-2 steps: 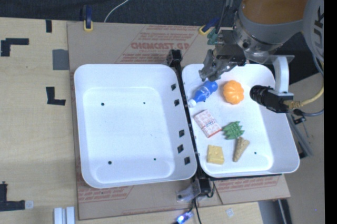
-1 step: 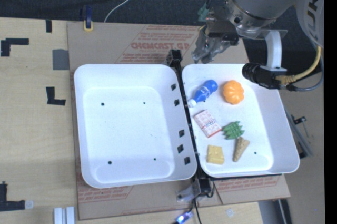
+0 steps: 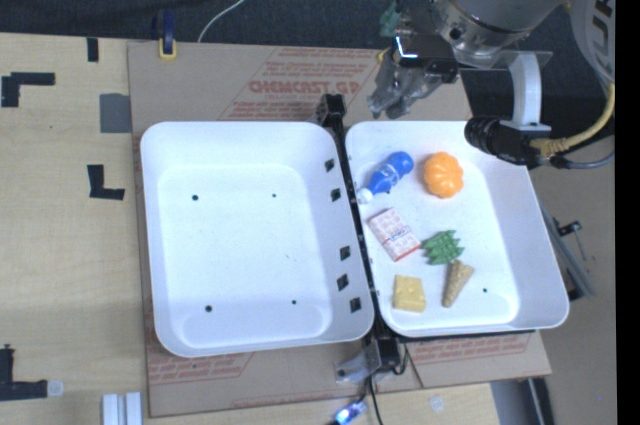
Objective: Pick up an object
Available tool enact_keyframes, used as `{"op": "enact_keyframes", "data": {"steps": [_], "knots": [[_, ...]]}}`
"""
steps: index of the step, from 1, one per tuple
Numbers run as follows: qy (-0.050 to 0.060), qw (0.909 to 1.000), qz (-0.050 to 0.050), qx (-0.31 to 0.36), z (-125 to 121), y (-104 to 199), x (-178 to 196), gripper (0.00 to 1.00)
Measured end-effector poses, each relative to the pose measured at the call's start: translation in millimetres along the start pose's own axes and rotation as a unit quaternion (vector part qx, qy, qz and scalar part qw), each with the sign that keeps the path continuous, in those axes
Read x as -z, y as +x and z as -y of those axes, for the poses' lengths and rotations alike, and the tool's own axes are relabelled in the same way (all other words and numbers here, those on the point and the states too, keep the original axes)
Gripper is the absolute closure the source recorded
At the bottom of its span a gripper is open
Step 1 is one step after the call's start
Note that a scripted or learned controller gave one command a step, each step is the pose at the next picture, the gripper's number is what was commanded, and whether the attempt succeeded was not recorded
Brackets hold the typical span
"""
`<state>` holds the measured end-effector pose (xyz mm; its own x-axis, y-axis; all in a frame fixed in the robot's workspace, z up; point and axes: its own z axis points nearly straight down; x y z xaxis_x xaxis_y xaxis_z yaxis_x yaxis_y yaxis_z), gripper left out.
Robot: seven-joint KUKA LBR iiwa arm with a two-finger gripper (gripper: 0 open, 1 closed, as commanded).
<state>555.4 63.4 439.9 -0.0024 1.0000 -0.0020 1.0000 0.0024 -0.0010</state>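
- Now the gripper [image 3: 398, 100] hangs above the far edge of the right bin [image 3: 530, 243], near the divider between the two bins, with nothing between its fingers.
- Whether its jaws are spread or pressed together I cannot tell; the fingertips are small and dark against the cardboard.
- Every candidate lies in the right bin: a blue bottle [image 3: 388, 173] nearest the gripper, an orange ball [image 3: 443, 174] just beside it, a red-and-white packet [image 3: 393, 234] near the middle, a green sprig [image 3: 441, 246], a cone [image 3: 456, 282] touching or almost touching the sprig, and a yellow block [image 3: 408, 293] at the near side.
- The left bin [image 3: 240, 243] holds no objects.
- By my reading, this is the approach step: no object is chosen or touched yet.
- Next, the gripper likely needs to move over one item, probably the bottle, line up across its narrow width, and descend.
- Crowding is a risk: bottle and ball sit close, so a descent could nudge a neighbour.
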Motion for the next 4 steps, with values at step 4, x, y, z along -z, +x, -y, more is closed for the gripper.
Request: {"op": "enact_keyframes", "data": {"steps": [4], "knots": [[0.002,1.0000,0.002,0.001,-1.0,0.8,38.3,1.00]]}}
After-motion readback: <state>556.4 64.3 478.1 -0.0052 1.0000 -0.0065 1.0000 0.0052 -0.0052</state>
